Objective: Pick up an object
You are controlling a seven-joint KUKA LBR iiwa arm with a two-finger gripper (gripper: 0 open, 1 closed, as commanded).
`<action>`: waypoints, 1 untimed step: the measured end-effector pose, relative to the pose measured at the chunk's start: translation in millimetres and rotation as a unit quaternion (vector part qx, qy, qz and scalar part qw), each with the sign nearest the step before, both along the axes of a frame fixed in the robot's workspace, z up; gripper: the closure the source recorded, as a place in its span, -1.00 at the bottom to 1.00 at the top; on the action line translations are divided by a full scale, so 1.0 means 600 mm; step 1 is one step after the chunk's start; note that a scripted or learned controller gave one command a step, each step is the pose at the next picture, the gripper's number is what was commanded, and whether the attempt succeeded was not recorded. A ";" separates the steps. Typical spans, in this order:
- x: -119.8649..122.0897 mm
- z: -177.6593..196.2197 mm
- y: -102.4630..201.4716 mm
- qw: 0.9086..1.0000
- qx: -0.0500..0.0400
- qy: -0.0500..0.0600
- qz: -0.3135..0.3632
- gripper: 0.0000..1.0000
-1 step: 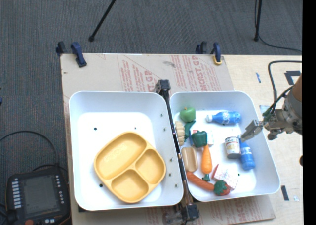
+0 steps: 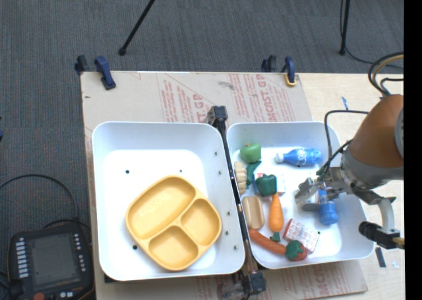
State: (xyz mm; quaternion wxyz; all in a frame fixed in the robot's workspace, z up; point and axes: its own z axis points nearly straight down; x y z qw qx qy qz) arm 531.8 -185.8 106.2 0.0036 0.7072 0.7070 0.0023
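Note:
My gripper (image 2: 311,194) hangs low over the right part of the right bin (image 2: 343,242), coming in from the right. A small blue object (image 2: 328,213) lies just right of and below it, touching or very near; I cannot tell whether it is held. A blue bottle (image 2: 300,157) lies on its side just behind the gripper. To its left are a green and red toy (image 2: 266,184), an orange carrot (image 2: 275,212) and a tan bun (image 2: 252,212).
The right bin also holds a green fruit (image 2: 250,153), a corn cob (image 2: 241,177), a long red-orange vegetable (image 2: 266,242), a strawberry (image 2: 296,250) and a red-and-white packet (image 2: 302,233). A yellow divided plate (image 2: 175,222) lies in the left bin (image 2: 105,140).

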 end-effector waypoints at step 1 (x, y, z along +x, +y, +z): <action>-0.001 0.014 0.000 1.000 0.002 0.002 -0.002 1.00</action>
